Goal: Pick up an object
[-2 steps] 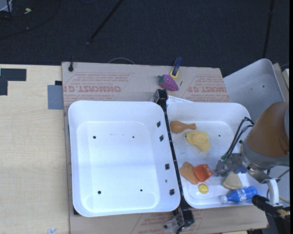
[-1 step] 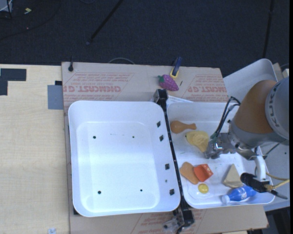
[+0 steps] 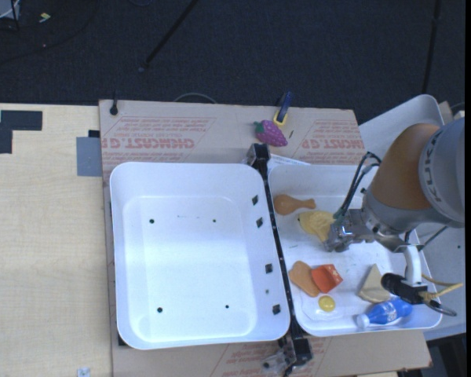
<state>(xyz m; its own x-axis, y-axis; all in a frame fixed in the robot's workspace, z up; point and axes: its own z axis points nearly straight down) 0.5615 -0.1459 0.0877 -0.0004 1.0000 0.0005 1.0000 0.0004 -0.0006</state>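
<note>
My gripper (image 3: 337,239) is down inside the right bin (image 3: 353,181), right next to a yellow toy (image 3: 316,223) that lies just to its upper left. Whether it touches the toy cannot be told. A brown drumstick (image 3: 292,204) lies further left near the divider. Below the gripper lie a tan-orange piece (image 3: 301,277) and a red block (image 3: 327,276) side by side. A small yellow round piece (image 3: 326,304), a blue bottle (image 3: 385,313) and a pale wedge (image 3: 372,286) lie along the near edge.
The left bin (image 3: 125,234) stands beside the right one, with a black divider rail (image 3: 271,242) between them. A purple grape bunch (image 3: 272,133) and a blue-yellow clip (image 3: 282,110) lie on the cardboard behind the bins.
</note>
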